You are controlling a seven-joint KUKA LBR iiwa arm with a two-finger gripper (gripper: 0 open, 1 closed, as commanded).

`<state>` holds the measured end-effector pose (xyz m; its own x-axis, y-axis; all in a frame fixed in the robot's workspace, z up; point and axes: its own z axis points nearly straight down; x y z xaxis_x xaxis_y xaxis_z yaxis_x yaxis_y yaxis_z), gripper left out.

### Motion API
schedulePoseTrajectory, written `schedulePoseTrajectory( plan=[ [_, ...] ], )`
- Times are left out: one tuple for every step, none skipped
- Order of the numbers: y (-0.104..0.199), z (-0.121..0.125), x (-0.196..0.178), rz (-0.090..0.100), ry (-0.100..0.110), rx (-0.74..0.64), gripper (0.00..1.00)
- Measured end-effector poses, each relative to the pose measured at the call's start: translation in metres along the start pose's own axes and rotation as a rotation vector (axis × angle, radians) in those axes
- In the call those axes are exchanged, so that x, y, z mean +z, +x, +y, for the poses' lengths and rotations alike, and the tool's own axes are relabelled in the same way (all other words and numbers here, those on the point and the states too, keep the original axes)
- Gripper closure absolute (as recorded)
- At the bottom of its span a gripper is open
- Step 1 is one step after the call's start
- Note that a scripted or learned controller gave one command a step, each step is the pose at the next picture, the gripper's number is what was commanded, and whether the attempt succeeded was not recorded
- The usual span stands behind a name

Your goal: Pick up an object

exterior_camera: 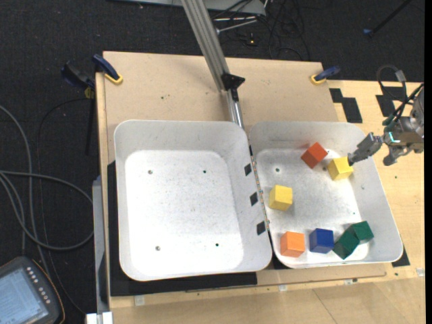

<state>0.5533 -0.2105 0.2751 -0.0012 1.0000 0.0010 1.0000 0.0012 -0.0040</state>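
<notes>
Reaching in from the right edge of the frame, the gripper [380, 151] sits at the upper right rim of the right bin [385, 201], its two dark fingers spread apart with nothing between them. One finger [364, 147] slants down toward the left and ends just beside a yellow cube [340, 168] lying in the upper right part of that bin; whether the tip touches the cube cannot be told. The other finger [394, 154] hangs over the bin's right rim.

Just to the upper left of that yellow cube, an orange-red cube [314, 155] rests close by, tilted on the bin floor. A second yellow cube [281, 197] lies nearer the middle left of the same bin. Along the lower edge of the bin four blocks stand in a row: an orange cube [292, 243], a blue cube [322, 240], and two dark green blocks [354, 239] pressed against each other at the lower right corner.

The left bin [135, 147] fills the middle left of the frame on the wooden bench [169, 79].
</notes>
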Motion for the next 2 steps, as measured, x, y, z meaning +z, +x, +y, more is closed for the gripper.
schedulePoseTrajectory(
  plan=[
    [0.000,0.001,-0.002,-0.001,-0.004,-0.001,0.00],
    [-0.009,-0.003,0.054,0.000,0.002,0.003,0.00]
  ],
)
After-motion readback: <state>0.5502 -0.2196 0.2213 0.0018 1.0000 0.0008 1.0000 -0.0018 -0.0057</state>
